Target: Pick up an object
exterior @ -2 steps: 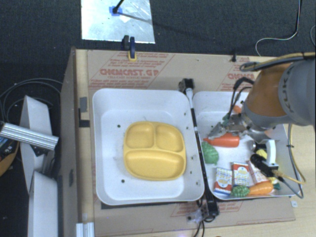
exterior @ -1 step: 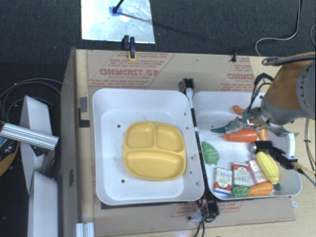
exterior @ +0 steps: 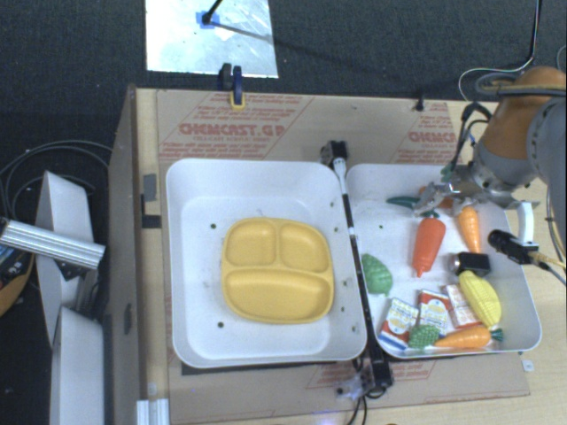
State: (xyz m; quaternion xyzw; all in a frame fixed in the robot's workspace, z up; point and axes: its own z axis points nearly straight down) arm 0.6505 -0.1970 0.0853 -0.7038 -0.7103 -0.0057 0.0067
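You see the left bin [exterior: 190, 264] carrying a yellow divided plate [exterior: 277, 269]. Right bin [exterior: 532, 326]: large orange carrot [exterior: 427, 244] with green top — tapered, glossy, lying mid-bin. End effector [exterior: 452, 187] hovers at the bin's far edge — grip state cannot be told.

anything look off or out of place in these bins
Slightly: the green leafy toy vegetable lies against the divider between the bins, apart from the toys crowded on the right bin's far side. The yellow compartment plate sits flat.
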